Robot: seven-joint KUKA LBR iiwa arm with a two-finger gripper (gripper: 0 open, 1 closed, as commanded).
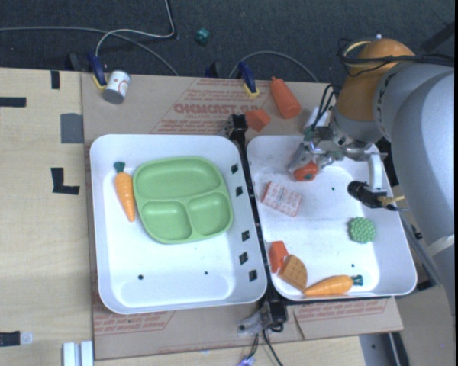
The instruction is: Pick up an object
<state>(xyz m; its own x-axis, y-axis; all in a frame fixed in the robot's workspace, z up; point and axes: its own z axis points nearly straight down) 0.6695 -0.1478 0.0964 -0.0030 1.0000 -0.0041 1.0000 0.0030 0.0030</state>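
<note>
Far left: pale worktop [30, 227] with black tape marks. Next, on the brown cardboard sheet [183, 109], a small white can [117, 85] on its side, close to a blue clip [99, 71]. Below, the left white bin [111, 280]: a toy carrot [124, 194] near the left wall, leafy end toward the far rim, and just beside it a green plate [185, 199] with three compartments, flat on the bin floor. Beyond the cardboard, on the dark carpet [290, 14], a tiny teal thing [203, 34]. Further right, up on the cardboard, a tilted orange cylinder [285, 97] with a smaller orange chunk [257, 117] near it, both outside the bins. Then the right white bin [324, 227]: a pink-and-white packet [281, 197] near its left wall; in the near-left corner a red block [277, 254] touching a waffle-like biscuit [294, 272], and a second carrot [332, 284] along the near wall, tip right against the biscuit. In the far part of this bin, the pincer [308, 165], down near the floor, with a small orange-red piece [305, 173] right at its tip; apart, together or clamped on that piece, impossible to tell from this angle. Farther right, a green bumpy ball [361, 229], apart from everything else. At the right edge, the grey arm [427, 143] with its orange band [370, 78].
</note>
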